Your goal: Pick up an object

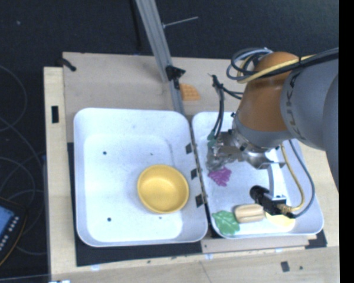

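The gripper [219, 158] hangs low in the right bin [315, 220], just above a purple toy [220, 176]. Below the toy (toward the bin's near wall) lie a green piece [225, 221] and a tan block [249, 213]. A yellow bowl [162, 188] sits in the left bin [106, 134].

A single grey robot arm [312, 99] reaches into the scene from the right side, its thick body filling the upper right corner. Above the wrist sits a broad orange band [265, 96], rounded and glossy, with thin cables looping over its top. Below the band the wrist narrows into a metallic grey section that angles down and to the left. At its end hangs the gripper [219, 161], a cluster of dark and silvery parts pointing downward. The gripper's tip is small and shadowed, so its state cannot be made out. A cable runs from the wrist down the arm's lower side.
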Robot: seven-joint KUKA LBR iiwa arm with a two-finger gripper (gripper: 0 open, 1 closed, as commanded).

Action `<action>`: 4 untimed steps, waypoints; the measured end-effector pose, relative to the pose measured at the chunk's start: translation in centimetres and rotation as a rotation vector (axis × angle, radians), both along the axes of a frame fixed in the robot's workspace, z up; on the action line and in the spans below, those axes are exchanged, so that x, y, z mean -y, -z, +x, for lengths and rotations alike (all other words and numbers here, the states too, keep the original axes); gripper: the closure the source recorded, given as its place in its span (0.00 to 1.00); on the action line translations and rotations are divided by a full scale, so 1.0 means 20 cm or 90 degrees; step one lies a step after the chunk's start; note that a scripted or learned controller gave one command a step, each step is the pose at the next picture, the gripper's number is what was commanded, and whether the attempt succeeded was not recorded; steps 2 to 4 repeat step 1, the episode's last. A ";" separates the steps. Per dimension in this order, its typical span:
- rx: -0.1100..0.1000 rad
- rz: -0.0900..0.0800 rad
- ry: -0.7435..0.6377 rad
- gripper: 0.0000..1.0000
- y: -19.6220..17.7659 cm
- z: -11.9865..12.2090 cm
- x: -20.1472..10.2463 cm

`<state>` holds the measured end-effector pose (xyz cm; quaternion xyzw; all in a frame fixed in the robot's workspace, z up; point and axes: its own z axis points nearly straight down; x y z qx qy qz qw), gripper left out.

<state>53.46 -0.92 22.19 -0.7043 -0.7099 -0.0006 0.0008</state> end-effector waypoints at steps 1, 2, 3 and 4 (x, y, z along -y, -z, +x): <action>0.001 0.000 0.000 1.00 0.03 0.04 -0.25; 0.001 0.000 0.000 1.00 0.03 0.04 -0.25; 0.001 0.000 0.000 1.00 0.03 0.04 -0.25; 0.001 0.000 0.000 1.00 0.03 0.04 -0.25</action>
